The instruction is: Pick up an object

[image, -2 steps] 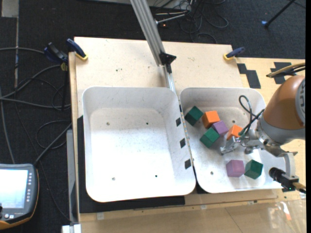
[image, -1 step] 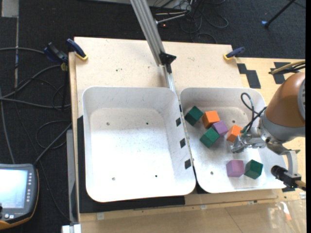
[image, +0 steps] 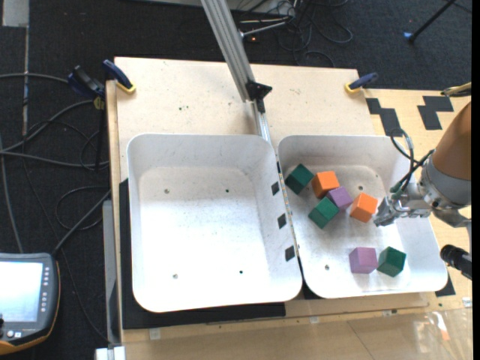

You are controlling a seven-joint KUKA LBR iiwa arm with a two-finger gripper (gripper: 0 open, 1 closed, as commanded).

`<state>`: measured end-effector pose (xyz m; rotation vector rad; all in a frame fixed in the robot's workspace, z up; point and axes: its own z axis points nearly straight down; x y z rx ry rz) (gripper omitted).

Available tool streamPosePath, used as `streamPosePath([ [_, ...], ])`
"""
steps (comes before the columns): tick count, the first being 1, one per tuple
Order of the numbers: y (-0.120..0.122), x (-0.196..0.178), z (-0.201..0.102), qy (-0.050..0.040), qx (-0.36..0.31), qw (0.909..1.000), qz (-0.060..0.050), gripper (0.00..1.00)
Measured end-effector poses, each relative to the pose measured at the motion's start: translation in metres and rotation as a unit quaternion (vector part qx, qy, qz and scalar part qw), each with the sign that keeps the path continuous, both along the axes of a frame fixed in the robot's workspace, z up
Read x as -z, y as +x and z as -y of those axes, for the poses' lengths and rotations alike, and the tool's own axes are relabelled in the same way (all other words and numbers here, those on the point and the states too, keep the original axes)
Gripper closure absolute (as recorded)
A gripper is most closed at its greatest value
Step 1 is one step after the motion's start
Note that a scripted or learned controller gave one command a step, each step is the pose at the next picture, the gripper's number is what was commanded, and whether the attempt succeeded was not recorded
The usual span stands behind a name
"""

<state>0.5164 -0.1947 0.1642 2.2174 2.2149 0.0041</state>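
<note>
Plausibly the hand (image: 386, 214), its grip state unclear, beside the orange cube (image: 364, 207), could nudge it away instead of grasping

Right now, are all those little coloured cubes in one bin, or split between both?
All in one: the seven coloured cubes lie inside the right-hand shallow white bin.

A grey robot arm (image: 448, 182) with a broad orange band (image: 457, 145) above its wrist ends in a small metallic gripper (image: 387, 214). Thin dark cables (image: 405, 172) loop along the wrist, and a black cylindrical part (image: 455, 259) juts out below it.
</note>
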Motion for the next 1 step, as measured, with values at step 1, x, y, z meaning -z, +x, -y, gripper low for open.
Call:
streamPosePath([
  [1,0.0059,-0.0633,0.0017,0.0000,-0.002,1.0000,0.001,1.00],
])
